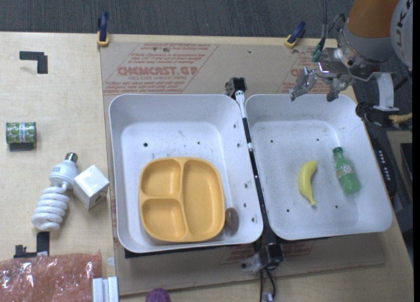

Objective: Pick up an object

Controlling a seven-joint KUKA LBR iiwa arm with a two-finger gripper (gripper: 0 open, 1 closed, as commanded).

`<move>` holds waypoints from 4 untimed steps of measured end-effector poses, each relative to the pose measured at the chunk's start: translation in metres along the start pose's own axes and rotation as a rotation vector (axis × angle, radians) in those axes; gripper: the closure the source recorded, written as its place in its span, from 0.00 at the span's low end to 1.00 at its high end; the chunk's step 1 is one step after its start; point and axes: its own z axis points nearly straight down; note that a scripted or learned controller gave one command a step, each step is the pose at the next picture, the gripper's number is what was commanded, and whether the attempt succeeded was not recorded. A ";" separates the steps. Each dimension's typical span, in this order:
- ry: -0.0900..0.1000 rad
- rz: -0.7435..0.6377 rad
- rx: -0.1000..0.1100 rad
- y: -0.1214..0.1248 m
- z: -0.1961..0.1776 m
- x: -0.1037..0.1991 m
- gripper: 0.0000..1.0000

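Two shallow white bins sit side by side in the middle of the frame on a sheet of brown printed cardboard (164, 64). The left white bin (125, 130) holds a yellow plastic plate with three compartments (182, 199), and a small brown rounded object (231, 220) lies just beside the plate's lower right edge. The right white bin (275, 117) holds a yellow banana (307, 181) and, near it to the right, a small green plastic bottle (346, 171), the two apart. At upper right the grey and orange arm's two-finger gripper (316, 88) hangs over the right bin's far rim, its fingers spread apart with nothing between them.
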 end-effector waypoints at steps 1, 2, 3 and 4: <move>0.000 0.002 0.000 -0.021 0.120 -0.002 0.00; 0.000 0.002 -0.001 -0.076 0.159 -0.014 0.00; 0.001 0.003 0.000 -0.132 0.160 0.012 0.00; 0.000 0.005 -0.003 -0.131 0.149 0.011 1.00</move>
